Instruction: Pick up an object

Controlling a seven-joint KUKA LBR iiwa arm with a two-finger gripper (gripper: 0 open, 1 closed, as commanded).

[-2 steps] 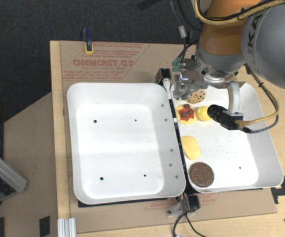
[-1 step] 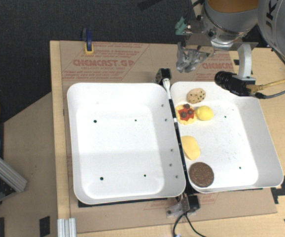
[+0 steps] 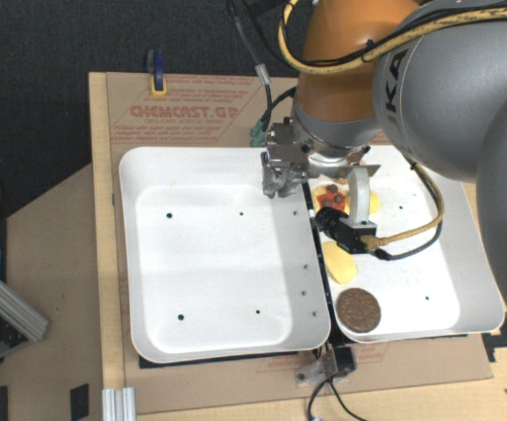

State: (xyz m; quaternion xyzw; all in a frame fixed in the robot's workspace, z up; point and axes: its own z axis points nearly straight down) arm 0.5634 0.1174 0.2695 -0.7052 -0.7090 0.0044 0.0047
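Note:
The right bin (image 3: pixel 438 279) holds a brown round disc (image 3: pixel 359 310) near its front left corner. Just behind the disc lies a yellow oval object (image 3: pixel 341 265). Further back, a small red and orange object (image 3: pixel 331 197) and a yellow piece (image 3: pixel 374 203) lie partly hidden under the wrist. My gripper (image 3: pixel 280 181) hangs low at the back of the wall between the two bins, at the back right corner of the left bin (image 3: pixel 210 261). It is left of the red object, and I see nothing held in it.
The grey arm with its orange band covers the back of the right bin. Both bins rest on a brown board with red lettering (image 3: pixel 183 110). A blue clamp (image 3: pixel 156 69) sits on the board's back edge. A small green part (image 3: pixel 259 133) sits behind the gripper.

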